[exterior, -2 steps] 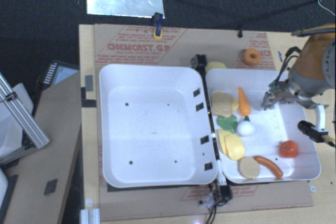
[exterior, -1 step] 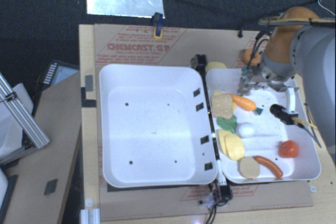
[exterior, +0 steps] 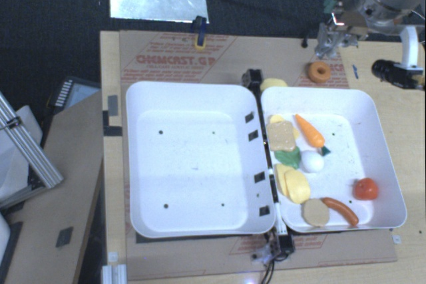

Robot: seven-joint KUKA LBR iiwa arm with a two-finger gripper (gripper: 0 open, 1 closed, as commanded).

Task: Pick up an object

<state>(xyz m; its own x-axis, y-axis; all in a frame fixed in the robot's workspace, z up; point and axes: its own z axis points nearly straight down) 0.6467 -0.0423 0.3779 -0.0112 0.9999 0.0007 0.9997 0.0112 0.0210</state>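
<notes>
The right bin (exterior: 373, 120) holds several toy foods: a bread slice (exterior: 281, 134), a carrot (exterior: 309, 130), a green piece (exterior: 287, 157), a white egg (exterior: 311, 161), a yellow piece (exterior: 293, 183), a tomato (exterior: 365, 189), a sausage (exterior: 341, 210) and a tan round piece (exterior: 315, 212). My gripper (exterior: 327, 47) hangs above the bench behind the right bin's far rim. Just below it on the bench lies a small donut (exterior: 319, 72), outside the bin. I see nothing held in the gripper.
The left bin (exterior: 143, 143) sits beside the right one, joined by a black hinge strip (exterior: 263, 149). A yellow object (exterior: 273, 84) rests against the far rim between the bins. A yellow-and-blue clamp (exterior: 200, 33) stands at the bench's back edge.
</notes>
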